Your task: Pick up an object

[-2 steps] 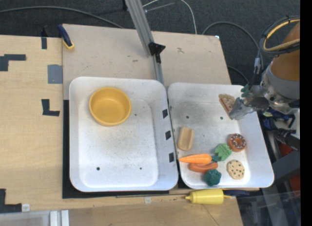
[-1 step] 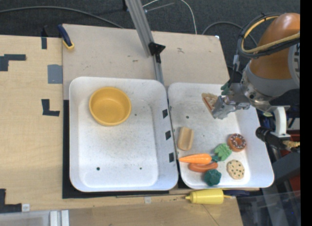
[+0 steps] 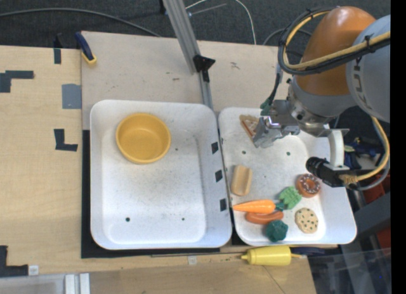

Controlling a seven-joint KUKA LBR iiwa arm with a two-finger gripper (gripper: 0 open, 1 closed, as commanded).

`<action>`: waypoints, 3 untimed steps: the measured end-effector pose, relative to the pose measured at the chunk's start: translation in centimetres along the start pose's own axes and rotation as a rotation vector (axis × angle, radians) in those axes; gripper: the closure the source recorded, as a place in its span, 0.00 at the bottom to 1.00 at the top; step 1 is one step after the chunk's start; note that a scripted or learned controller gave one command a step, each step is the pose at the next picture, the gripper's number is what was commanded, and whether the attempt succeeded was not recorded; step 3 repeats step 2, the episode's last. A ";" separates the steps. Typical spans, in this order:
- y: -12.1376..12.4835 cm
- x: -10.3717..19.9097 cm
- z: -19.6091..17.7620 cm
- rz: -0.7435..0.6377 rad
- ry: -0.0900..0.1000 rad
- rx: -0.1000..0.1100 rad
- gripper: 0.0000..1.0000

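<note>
The jaws [image 3: 263, 135] hang low over the far left corner of the right bin [image 3: 330, 232], and whether they are released or clenched cannot be told from this slant. Just to their left, touching or nearly so, lies a brown wedge-shaped toy [image 3: 248, 123], the nearest candidate for a pick. Its long axis appears to run left to right. The tan block [image 3: 241, 179] lies nearer the viewer, well apart.
</note>
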State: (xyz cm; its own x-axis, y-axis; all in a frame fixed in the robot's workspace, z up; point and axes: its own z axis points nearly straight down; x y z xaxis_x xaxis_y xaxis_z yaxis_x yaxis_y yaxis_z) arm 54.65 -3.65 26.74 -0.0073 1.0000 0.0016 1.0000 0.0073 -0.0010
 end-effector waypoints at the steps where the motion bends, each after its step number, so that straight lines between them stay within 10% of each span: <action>1: 1.3 5.8 0.2 0.000 -0.001 0.000 1.00; 3: 3.3 11.2 2.3 0.001 -0.002 0.002 1.00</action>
